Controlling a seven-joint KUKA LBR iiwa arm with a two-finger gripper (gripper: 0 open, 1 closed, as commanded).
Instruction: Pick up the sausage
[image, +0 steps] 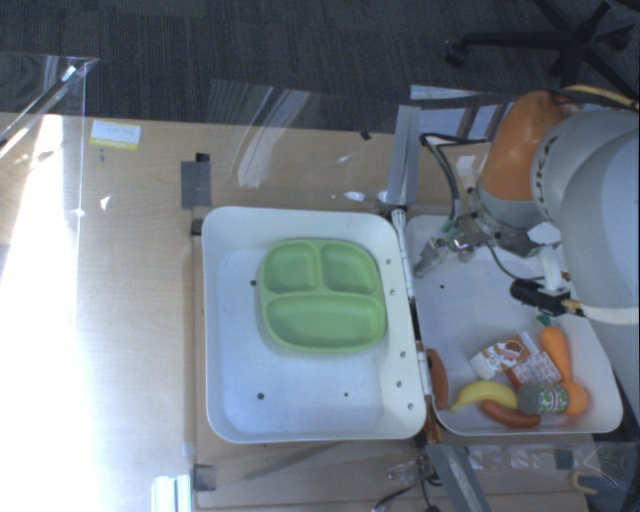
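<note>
The sausage (437, 376) is a thin reddish-brown link lying lengthwise against the left wall of the right bin (470, 300), near its front corner. My gripper (436, 252) hangs over the back left part of that bin, pointing left and down. It is well behind the sausage and apart from it, with nothing seen in it. The grey arm with its orange band (520, 150) comes in from the upper right.
A green divided plate (322, 296) lies in the left bin (240, 400). At the front of the right bin are a banana (482, 394), a carrot (556, 350), a white packet (503, 357), a small can (540, 399) and a long reddish piece (510, 418). A black cable (535, 294) trails beside the arm.
</note>
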